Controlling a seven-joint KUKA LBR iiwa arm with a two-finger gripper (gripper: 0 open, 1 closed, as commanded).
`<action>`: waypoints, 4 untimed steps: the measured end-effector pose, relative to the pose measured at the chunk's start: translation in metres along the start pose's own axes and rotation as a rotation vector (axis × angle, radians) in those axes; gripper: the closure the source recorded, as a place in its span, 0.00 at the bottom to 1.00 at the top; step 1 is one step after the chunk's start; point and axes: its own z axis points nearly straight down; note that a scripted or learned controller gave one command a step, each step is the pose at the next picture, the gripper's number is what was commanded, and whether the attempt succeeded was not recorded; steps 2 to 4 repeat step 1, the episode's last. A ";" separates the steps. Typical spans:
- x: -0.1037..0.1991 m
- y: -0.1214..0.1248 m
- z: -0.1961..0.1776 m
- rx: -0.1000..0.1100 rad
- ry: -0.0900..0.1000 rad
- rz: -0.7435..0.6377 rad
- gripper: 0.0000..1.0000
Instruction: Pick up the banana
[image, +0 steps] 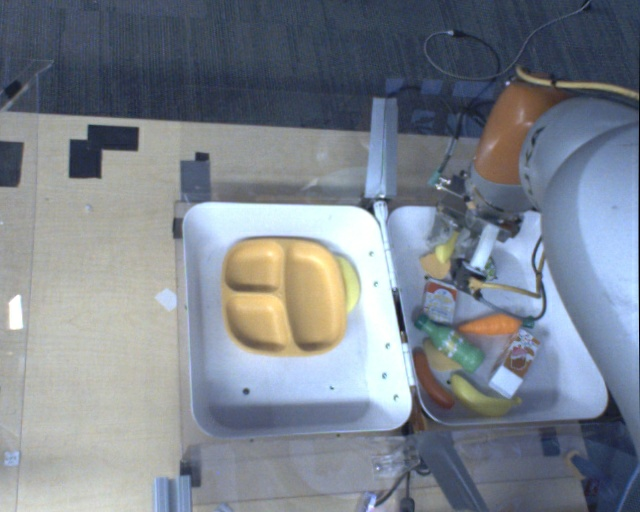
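The banana (481, 397) is yellow and curved, and it lies at the front of the right bin (570, 395), near the front wall. My gripper (468, 247) hangs over the back part of that bin, well behind the banana and apart from it. A yellow item (438, 262) lies just left of the gripper. The grey arm with its orange band (510, 125) reaches in from the right and hides the bin's back right corner.
Between gripper and banana lie an orange carrot (491, 325), a green bottle (451, 343), a red-and-white packet (438, 300) and a small carton (516, 361). A red-brown piece (431, 379) sits left of the banana. The left bin (300, 405) holds a yellow divided tray (285, 293).
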 end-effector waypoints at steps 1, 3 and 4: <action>0.047 -0.024 -0.087 -0.001 0.001 0.101 1.00; 0.047 -0.024 -0.087 -0.001 0.001 0.101 1.00; 0.047 -0.024 -0.087 -0.001 0.001 0.101 1.00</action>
